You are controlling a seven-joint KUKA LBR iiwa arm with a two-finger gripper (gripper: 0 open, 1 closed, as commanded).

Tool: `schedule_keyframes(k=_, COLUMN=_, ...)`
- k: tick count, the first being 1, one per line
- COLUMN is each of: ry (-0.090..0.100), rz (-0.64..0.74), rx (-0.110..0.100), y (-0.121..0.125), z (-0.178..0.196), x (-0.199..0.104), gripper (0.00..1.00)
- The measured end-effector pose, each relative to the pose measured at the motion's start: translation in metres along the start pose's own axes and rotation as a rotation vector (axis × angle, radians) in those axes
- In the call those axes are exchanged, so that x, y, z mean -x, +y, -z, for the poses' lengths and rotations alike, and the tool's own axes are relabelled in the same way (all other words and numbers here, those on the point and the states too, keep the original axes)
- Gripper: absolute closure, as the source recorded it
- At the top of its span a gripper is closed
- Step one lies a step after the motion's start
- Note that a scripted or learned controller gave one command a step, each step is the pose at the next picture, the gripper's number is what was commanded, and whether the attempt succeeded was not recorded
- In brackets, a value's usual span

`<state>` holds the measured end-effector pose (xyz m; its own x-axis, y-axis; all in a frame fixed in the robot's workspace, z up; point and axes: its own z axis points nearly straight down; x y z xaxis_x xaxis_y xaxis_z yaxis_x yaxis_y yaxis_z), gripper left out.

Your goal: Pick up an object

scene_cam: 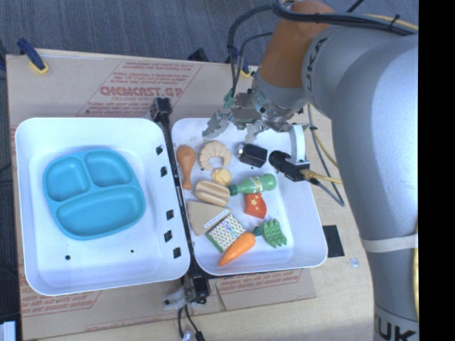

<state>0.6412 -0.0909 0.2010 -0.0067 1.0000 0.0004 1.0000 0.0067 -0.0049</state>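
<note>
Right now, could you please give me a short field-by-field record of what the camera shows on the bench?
left bin: holds a blue divided tray
right bin: holds toy foods
foods, far side: croissant, drumstick
foods, middle: hot dog bun, green bottle, strawberry
foods, near side: carrot, broccoli
gripper: at the right bin's far edge, above the croissant
grasp: nothing seen between its fingers

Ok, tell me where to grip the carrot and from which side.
Grip the carrot across its thick orange middle, coming straight down from above. It lies flat and slanted near the bin's front rim, with the broccoli close by its green end, so close the fingers across its width.
</note>
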Motion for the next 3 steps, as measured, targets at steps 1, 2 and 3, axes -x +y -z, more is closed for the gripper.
schedule_keyframes(k=1, ry=0.000, rz=0.195, rx=-0.001, y=0.015, z=-0.058, x=0.010, gripper=0.00)
schedule_keyframes(k=2, ry=-0.006, rz=0.412, rx=0.011, y=0.019, z=-0.101, x=0.011, gripper=0.00)
schedule_keyframes(k=3, ry=-0.008, rz=0.425, rx=0.009, y=0.019, z=-0.102, x=0.011, gripper=0.00)
